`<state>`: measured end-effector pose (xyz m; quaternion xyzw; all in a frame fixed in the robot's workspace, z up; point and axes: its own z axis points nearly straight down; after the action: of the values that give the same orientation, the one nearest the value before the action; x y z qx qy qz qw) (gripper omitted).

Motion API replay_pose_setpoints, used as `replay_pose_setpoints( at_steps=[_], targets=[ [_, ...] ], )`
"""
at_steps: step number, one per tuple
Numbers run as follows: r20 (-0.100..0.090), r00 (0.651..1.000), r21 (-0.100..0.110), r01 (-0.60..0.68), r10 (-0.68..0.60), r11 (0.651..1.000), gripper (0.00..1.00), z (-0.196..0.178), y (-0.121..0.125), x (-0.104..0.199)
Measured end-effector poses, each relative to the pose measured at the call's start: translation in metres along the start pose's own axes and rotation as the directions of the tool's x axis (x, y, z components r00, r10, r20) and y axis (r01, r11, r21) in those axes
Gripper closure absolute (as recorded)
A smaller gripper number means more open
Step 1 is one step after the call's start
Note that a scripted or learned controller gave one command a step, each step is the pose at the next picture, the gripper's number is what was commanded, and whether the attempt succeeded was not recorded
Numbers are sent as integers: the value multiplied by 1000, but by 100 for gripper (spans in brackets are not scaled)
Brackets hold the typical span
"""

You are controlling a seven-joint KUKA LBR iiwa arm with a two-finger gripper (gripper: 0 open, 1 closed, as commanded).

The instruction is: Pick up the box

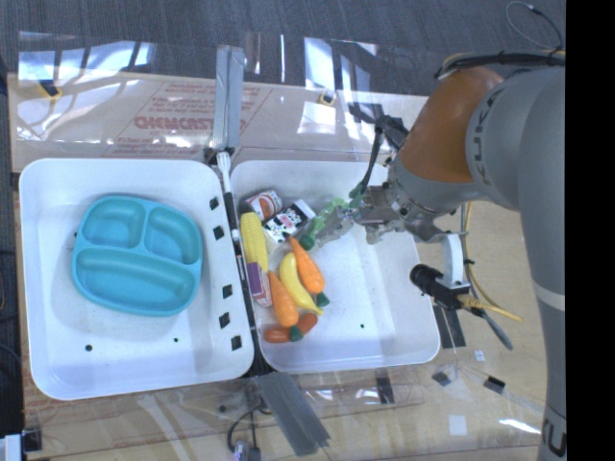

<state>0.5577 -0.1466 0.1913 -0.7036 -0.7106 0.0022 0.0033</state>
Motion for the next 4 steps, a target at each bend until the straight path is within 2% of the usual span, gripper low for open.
replay_pose_setpoints(
  at_steps=[1,2,3,4],
  targets=[
    [2,992,-26,-127,127,992,0,78,64,11],
    [1,989,-3,-145,145,989,0,-40,99,10],
    [0,935,-23,-355,355,935,0,76,105,21],
    [0,928,-3,-373,373,928,0,0,89,-33]
  ],
)
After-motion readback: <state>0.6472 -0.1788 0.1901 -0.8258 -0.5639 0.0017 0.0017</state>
